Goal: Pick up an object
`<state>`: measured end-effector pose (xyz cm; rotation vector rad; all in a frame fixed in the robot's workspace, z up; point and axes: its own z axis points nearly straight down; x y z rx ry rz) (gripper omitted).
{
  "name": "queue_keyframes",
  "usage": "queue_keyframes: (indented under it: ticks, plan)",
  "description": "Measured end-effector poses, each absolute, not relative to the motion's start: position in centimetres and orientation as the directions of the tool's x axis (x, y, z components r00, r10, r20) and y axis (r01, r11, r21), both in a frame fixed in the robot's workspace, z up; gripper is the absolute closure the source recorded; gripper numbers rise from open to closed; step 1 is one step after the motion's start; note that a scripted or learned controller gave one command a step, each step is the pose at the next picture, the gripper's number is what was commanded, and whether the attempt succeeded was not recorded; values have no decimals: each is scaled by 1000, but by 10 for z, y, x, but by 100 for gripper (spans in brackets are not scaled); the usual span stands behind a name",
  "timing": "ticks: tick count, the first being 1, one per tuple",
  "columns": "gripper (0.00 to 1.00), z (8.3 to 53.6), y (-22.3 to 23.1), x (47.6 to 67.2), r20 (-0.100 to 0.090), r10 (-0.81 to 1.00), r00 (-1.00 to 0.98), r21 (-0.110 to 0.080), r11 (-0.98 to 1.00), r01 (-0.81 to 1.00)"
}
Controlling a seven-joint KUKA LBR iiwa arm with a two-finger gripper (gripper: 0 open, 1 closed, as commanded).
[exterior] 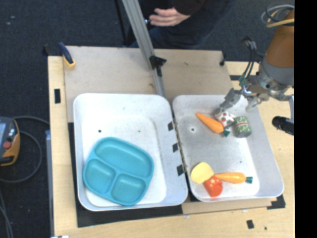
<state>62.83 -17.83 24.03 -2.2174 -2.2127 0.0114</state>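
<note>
Over the right bin (262, 148), gripper (238, 99) state unclear, carrot (210, 123) and green can (242, 126) just below, blue tray (118, 170) far left.

Two shallow white plastic bins (124, 108) look matt and slightly speckled. The blue three-compartment plastic tray (118, 170) appears smooth, faintly glossy. Pale, matt wood is seen on the table (109, 71). The slanted grey pole (141, 33) looks metallic.

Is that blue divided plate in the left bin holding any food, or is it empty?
Empty. The blue plate lies flat in the left bin, and all three of its compartments show bare blue.
</note>
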Motion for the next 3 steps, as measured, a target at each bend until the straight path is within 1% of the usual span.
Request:
queue_keyframes:
  ticks: [1, 2, 3]
  plan:
    - [0, 249, -178, 631, 0, 1000, 0, 2, 0, 1000]
    - [0, 195, -171, 624, -1, 1000, 1, -3, -1, 1000]
    - [0, 142, -164, 617, -1, 1000, 2, -4, -2, 1000]
